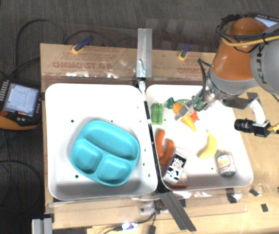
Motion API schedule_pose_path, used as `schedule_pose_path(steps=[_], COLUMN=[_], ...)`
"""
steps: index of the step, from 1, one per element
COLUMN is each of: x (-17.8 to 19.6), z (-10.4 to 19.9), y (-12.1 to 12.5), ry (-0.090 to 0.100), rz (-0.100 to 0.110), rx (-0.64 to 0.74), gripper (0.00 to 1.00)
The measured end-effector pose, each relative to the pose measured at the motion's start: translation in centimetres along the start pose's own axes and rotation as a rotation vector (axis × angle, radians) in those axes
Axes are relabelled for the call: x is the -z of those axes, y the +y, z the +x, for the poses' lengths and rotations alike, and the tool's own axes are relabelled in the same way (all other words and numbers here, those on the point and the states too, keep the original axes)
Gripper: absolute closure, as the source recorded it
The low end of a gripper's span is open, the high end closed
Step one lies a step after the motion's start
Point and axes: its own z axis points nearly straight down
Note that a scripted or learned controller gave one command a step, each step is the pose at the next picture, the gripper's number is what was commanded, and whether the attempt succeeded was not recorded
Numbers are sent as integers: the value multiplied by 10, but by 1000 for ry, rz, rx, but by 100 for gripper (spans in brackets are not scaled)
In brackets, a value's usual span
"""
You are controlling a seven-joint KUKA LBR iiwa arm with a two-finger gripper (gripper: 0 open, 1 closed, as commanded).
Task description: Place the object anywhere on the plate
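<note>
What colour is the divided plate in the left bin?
Turquoise blue, plain; the plate shows clearly in the camera view.

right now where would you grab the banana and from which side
Grip the banana across its narrow middle, coming straight down from above. It lies flat and alone on the right bin's floor, curved, its length running toward the can, with open floor on both long sides.

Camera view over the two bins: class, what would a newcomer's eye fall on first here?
The bright turquoise three-compartment plastic plate stands out, lying alone in the left white bin. Next comes the grey arm with its orange band, reaching in from the right, its claw low over an orange toy carrot in the right white bin, where a yellow toy banana also lies.
</note>
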Motion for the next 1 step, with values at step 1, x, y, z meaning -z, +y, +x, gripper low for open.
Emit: schedule_pose_path(steps=[1], x=[-29], z=[80], y=[19], ry=[0], rz=[4], rx=[14], gripper=[100])
